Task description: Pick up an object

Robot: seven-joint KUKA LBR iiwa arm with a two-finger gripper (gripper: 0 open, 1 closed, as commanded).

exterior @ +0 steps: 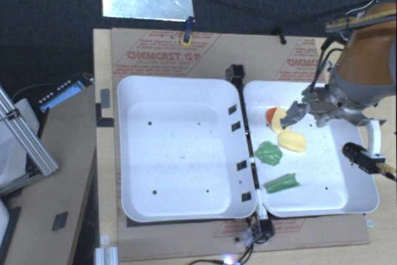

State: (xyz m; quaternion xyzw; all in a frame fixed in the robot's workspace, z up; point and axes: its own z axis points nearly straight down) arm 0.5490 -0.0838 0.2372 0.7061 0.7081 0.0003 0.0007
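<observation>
Hovering low, gripper (pixel 291 116) reaches from right over right bin (pixel 347 195), poised above red and yellow pieces (pixel 277 117); jaws' state unclear. Yellow lump (pixel 292 141), green pieces lie below, all clustered near divider.

All the stuff sits in the right-hand shallow white bin (pixel 353 195): a small red-orange round piece (pixel 271 115) touching a pale yellow chunk (pixel 278 120), a yellow oval lump (pixel 292 141) just below, then a green leafy blob (pixel 268 152) and a long green pod (pixel 281 182) lying flat.
</observation>
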